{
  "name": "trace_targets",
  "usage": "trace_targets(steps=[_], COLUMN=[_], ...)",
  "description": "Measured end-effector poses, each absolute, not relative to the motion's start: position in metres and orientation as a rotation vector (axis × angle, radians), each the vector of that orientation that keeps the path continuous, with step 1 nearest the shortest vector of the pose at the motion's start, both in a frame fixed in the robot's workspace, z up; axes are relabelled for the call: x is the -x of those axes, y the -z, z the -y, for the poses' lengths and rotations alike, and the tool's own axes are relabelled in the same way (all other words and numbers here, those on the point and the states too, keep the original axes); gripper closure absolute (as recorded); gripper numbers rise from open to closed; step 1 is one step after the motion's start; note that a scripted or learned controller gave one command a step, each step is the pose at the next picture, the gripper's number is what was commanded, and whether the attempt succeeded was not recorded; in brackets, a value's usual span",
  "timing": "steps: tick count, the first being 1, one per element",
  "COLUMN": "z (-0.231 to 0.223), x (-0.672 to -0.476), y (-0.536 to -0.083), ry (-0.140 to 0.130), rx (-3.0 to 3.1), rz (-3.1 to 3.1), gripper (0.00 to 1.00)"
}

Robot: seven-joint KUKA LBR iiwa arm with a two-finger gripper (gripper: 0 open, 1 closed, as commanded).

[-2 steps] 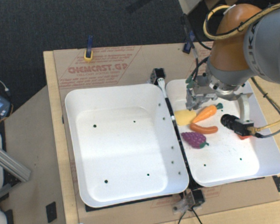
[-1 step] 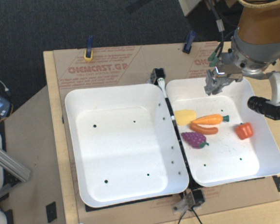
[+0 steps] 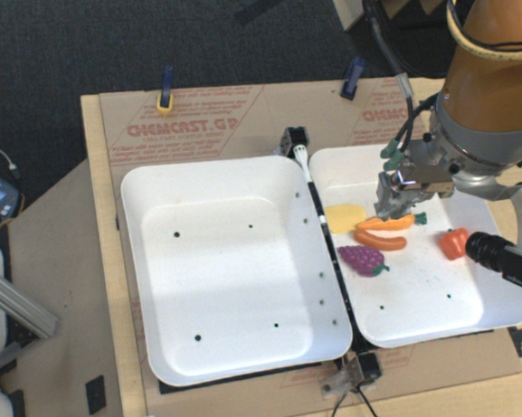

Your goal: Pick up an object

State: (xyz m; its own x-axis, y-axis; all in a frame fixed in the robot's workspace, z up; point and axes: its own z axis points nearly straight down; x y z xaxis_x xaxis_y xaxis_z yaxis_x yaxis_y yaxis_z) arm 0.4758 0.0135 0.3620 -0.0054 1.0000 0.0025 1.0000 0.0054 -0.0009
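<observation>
The carrot (image 3: 391, 224), orange with a green end, lies in the right bin (image 3: 424, 311), in the half toward the left bin (image 3: 223, 288), with its green end pointing away from that bin. On the near side of the carrot and slightly left of it lie purple grapes (image 3: 361, 259). Between the grapes and the carrot is a second orange piece (image 3: 382, 241), close along the carrot's near side; I cannot tell whether the two touch. To the right of the carrot in the view, apart from it, sits a red-orange piece (image 3: 453, 244). Just beside the carrot's far left end lies a flat yellow piece (image 3: 344, 217). The gripper (image 3: 394, 208) stands low over the carrot's far edge. I cannot tell whether its grip is wide or narrow, or whether it has the carrot. Beyond the carrot, the arm (image 3: 490, 74) rises to the right. Farther back, a printed cardboard sheet (image 3: 235, 114) on the worktop (image 3: 60, 293) carries two blue clamps (image 3: 353, 77).
</observation>
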Motion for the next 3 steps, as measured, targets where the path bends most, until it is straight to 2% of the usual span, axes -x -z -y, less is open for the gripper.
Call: trace_targets(steps=[1,2,3], z=[-0.053,-0.085,-0.112], x=[-0.48,-0.48,-0.48], y=[-0.409,-0.51,-0.371], ry=[0.007,0.019,-0.015], rx=[2.22,2.221,2.216], rz=[2.228,2.232,2.218], gripper=[1.0,1.0,1.0])
